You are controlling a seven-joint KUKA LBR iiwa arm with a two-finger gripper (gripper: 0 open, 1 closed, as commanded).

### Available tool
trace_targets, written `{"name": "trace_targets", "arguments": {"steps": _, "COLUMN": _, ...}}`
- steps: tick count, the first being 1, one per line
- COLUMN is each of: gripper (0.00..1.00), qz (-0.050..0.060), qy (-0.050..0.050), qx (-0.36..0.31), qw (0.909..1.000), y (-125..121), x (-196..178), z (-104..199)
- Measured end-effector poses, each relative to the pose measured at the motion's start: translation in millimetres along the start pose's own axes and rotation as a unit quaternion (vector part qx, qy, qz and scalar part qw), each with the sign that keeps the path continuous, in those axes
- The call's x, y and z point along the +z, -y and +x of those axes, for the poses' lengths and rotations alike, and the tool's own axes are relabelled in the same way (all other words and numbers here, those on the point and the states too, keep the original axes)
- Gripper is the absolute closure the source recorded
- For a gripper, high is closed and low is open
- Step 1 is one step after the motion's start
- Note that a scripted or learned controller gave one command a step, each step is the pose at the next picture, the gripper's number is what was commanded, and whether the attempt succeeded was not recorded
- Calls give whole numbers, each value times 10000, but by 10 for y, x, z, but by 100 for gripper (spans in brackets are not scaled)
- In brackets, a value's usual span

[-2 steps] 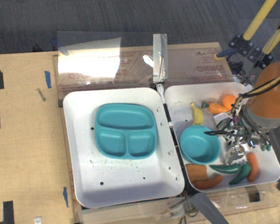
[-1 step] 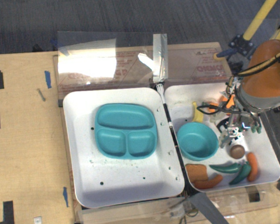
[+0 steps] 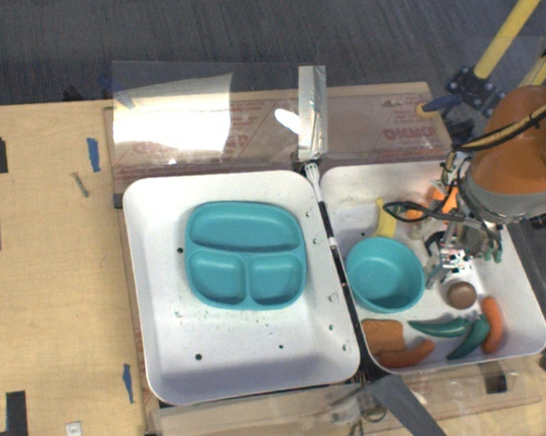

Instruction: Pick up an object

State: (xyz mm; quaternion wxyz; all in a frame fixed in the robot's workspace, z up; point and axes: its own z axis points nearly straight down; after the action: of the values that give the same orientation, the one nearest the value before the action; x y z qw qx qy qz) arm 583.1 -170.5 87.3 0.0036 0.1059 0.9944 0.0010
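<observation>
gripper [image 3: 455, 262] low in right bin [image 3: 530, 310] — beside teal bowl [image 3: 384, 273]

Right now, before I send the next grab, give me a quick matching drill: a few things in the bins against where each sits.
Things:
1. tray
2. bowl
3. brown ball
4. green pepper

Places:
A. right bin, against the divider
B. just below the claw
C. left bin, middle
D. right bin, near its front edge

Pairs: 1-C, 2-A, 3-B, 4-D
</observation>
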Motion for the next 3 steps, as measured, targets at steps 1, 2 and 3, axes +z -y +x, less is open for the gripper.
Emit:
{"name": "trace_targets", "arguments": {"steps": 1, "gripper": 0, "qz": 11, "qy": 32, "qx": 1013, "qw": 9948, "y": 19, "x": -9, "z": 281}}
{"name": "trace_targets", "arguments": {"steps": 2, "gripper": 0, "qz": 19, "qy": -14, "qx": 2888, "qw": 9574, "y": 148, "x": -463, "z": -514}}
{"name": "trace_targets", "arguments": {"steps": 3, "gripper": 0, "qz": 19, "qy": 15, "qx": 2410, "qw": 9705, "y": -228, "x": 4, "z": -349}}
